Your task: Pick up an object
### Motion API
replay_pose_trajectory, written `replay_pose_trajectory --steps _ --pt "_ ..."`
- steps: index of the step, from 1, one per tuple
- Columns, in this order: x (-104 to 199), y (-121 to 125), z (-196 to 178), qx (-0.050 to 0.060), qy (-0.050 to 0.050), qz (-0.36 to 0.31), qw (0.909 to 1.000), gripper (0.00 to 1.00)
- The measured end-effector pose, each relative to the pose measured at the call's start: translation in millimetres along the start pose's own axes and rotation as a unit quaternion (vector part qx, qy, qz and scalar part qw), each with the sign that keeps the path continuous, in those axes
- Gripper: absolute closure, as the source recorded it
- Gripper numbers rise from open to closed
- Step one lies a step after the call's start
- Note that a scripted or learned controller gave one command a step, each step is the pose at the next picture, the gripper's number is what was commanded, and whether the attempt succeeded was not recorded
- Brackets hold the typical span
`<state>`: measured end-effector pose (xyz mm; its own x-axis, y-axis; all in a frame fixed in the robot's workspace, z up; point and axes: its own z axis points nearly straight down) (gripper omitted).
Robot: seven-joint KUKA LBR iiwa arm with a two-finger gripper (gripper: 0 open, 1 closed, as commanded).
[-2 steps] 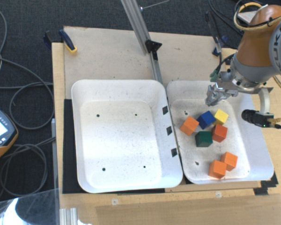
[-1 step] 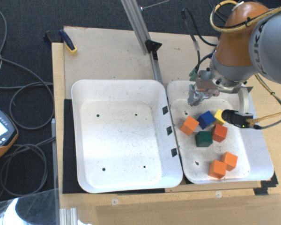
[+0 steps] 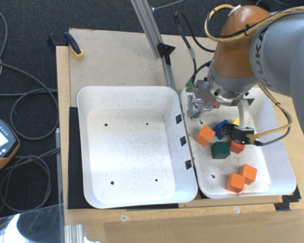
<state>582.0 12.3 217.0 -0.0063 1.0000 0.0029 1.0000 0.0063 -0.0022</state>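
Observation:
Several small blocks lie in the right bin (image 3: 276, 151). An orange cube (image 3: 205, 135) sits nearest the divider, with a blue block (image 3: 222, 128), a dark green cube (image 3: 220, 150) and a red block (image 3: 236, 146) clustered just right of it. Two more orange cubes (image 3: 236, 181) (image 3: 249, 172) rest near the bin's front edge. A bit of yellow (image 3: 236, 121) shows behind the blue block. My gripper (image 3: 195, 109) hangs over the right bin's back left part, above and slightly left of the orange cube, and I see no block in it.
The left bin (image 3: 91, 135) lies beside the right one. A slanted metal pole (image 3: 152, 29) crosses the back of the bench. Cables (image 3: 266, 133) loop from the wrist over the blocks. A blue and yellow tool (image 3: 73, 43) lies at the bench's back left corner.

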Motion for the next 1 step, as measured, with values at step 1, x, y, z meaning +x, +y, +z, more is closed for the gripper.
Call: replay_pose_trajectory --steps 1 --pt "57.7 -0.5 -19.8 -0.002 0.000 -0.001 1.0000 1.00"
